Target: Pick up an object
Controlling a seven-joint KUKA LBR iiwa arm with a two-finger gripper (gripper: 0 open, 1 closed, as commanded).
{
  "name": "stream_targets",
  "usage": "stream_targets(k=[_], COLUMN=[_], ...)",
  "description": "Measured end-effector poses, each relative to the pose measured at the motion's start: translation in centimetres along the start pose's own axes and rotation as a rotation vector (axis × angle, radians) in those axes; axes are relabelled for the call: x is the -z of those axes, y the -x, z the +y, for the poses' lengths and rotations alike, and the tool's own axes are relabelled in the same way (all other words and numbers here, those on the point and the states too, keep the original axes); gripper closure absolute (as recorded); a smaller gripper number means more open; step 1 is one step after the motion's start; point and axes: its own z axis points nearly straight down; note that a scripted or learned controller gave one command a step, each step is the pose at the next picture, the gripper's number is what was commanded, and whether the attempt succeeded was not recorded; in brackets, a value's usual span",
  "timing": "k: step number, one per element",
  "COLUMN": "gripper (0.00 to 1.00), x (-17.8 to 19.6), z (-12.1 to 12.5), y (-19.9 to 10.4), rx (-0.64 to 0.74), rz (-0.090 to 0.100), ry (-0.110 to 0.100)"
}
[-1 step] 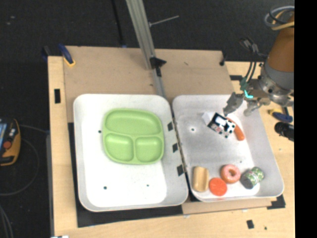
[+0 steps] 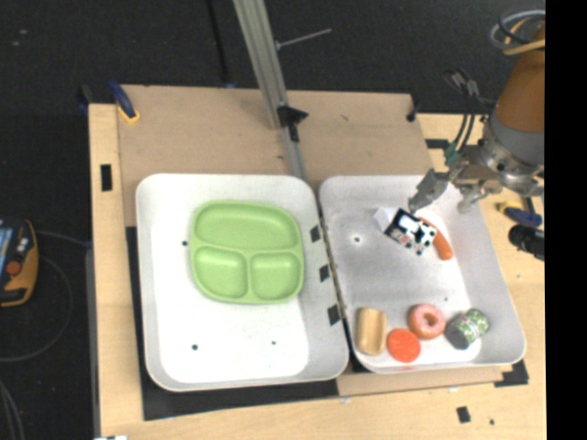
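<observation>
The grey metal end effector (image 2: 447, 189) hangs over the right shallow white plastic bin (image 2: 486, 273), just beside a black-and-white patterned block (image 2: 408, 230). Its grip state cannot be told. A good pick likely needs centring over the block, clear of the small orange carrot-shaped toy (image 2: 444, 246).

Two white bins are sitting side by side: the left bin (image 2: 165, 337) is holding a green divided plate (image 2: 246, 250); the right bin (image 2: 367, 273) is holding a black-and-white box (image 2: 406, 228), carrot (image 2: 443, 245), doughnut (image 2: 426, 319), tomato (image 2: 403, 345) and bread (image 2: 370, 330), with the gripper (image 2: 449, 189) hovering above
</observation>
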Motion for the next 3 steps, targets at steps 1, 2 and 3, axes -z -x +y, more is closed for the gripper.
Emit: stream_targets(k=[1,2,3], gripper=[0.0,0.0,0.0], x=[-4.6,-9.9,-14.1], z=[-0.6,-0.3,0.1], y=[-0.5,-1.4,-1.4], rx=[-0.001,0.001,-0.002], rz=[-0.001,0.0,-0.001], ry=[-0.004,-0.004,-0.003])
